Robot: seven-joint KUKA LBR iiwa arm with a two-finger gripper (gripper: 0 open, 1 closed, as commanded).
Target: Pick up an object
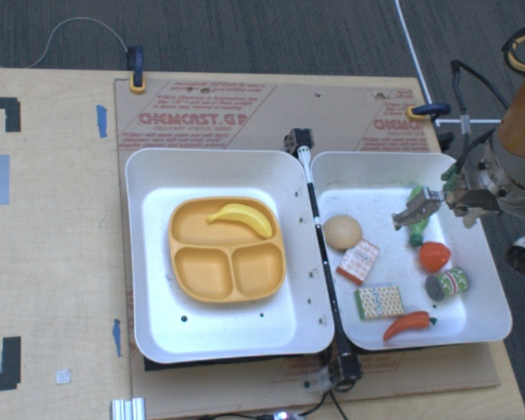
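My fingers (439,201) hang apart, empty; I should drop squarely over the green object (417,228) at seven o'clock.

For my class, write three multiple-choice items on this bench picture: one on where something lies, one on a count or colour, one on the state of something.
1. Where does the banana lie?
A. in the right bin
B. in the top compartment of the orange tray
C. on the bare bench

2. How many compartments does the tray have?
A. two
B. three
C. five

3. How does the gripper stand?
A. over the right bin, above the items
B. resting on the tray
C. over the left bin

Answers: 1 B, the banana sits in the tray's long upper section. 2 B, one long section and two smaller ones. 3 A, it hangs over the right bin's upper part.
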